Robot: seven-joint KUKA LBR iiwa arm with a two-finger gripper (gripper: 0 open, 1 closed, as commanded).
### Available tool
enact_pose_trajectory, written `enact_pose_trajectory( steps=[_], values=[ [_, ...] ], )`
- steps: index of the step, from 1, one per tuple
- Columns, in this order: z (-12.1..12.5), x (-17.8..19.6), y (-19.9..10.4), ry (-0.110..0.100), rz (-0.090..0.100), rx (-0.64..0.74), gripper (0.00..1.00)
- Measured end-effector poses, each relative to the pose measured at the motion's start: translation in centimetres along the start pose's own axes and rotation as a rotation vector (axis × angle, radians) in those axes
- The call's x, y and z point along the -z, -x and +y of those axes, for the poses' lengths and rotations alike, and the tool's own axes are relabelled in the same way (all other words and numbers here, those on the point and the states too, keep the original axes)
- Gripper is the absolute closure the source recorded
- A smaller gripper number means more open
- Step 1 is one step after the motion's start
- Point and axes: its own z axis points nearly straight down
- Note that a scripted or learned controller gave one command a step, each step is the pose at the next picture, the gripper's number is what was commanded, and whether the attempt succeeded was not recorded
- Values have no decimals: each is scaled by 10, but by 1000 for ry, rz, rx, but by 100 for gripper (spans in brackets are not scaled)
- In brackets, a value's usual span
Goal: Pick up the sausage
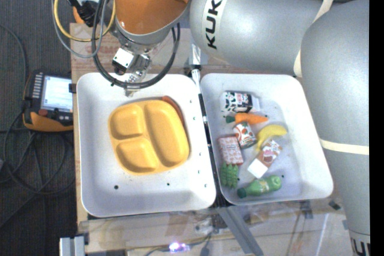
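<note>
Camera view, stock as seen, largest first; places are given from the plate.

1. Arm [258,15]: grey, orange band, lettered KUKA. It reached in from the right and passed above and beyond the plate.
2. Left bin [96,189]: white and shallow. It held the plate near its middle.
3. Right bin [312,177]: white, right of the plate, its wall touching the left bin's.
4. Plate [149,135]: yellow, three compartments, lying flat, nothing in any of them.
5. Pendant [51,102]: orange and black with a lit screen, well left of the plate, off the bench.
6. Gripper [129,84]: it hung just beyond the plate's far left corner, over the left bin's far edge and apart from the plate. Whether the jaws were released or clenched could not be told. Nothing was seen in their grasp.
7. Sausage [174,106]: reddish brown, against the plate's far right edge and mostly hidden behind its rim. It lay right of the gripper and apart from it.
8. Small goods, all right of the plate in the right bin:
   - cow-patterned carton [238,102], farthest back
   - carrot [251,119] and banana [271,133], nearer than the carton
   - can [245,133], between carrot and banana
   - red packet [230,150], closest to the plate
   - white block [258,168]
   - green bottle [261,186], at the near end
</note>
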Motion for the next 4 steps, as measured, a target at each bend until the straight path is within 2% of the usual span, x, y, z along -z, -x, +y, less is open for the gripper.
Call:
enact_pose_trajectory(
  steps=[1,2,3,4],
  values=[
    [26,-54,33,4,1,258,100],
    [0,23,0,-2,0,445,100],
    [4,77,6,-2,-1,361,100],
    [48,139,2,0,0,444,100]
  ],
)
